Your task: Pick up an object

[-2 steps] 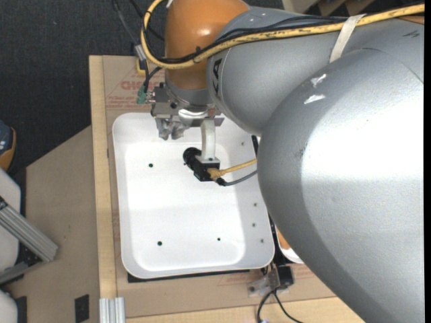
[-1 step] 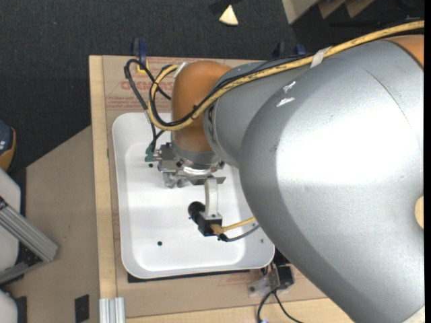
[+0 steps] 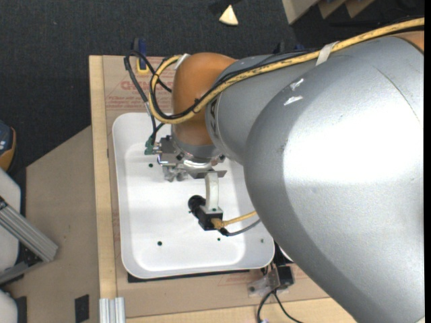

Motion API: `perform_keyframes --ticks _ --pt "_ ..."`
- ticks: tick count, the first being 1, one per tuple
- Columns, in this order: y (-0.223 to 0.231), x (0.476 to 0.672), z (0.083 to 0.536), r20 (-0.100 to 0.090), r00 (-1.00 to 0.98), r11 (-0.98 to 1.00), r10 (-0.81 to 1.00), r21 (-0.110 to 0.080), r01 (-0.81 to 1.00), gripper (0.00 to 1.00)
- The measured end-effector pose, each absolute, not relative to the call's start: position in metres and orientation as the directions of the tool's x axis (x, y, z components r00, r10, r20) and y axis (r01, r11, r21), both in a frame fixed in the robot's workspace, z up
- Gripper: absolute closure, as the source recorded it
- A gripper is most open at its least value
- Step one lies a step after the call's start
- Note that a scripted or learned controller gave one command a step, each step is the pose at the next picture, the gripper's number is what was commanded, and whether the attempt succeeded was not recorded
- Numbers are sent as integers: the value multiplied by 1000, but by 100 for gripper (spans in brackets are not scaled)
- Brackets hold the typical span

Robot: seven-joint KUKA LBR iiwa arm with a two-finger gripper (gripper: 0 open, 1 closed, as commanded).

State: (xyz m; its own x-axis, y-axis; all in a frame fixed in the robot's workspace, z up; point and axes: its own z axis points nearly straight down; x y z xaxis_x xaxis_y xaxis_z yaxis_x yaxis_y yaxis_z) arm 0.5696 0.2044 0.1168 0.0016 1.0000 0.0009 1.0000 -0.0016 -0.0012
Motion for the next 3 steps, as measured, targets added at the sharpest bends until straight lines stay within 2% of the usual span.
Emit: perform_keyframes --ticks 3 --pt "205 570 146 2 3 -3 1000 0 1000 100"
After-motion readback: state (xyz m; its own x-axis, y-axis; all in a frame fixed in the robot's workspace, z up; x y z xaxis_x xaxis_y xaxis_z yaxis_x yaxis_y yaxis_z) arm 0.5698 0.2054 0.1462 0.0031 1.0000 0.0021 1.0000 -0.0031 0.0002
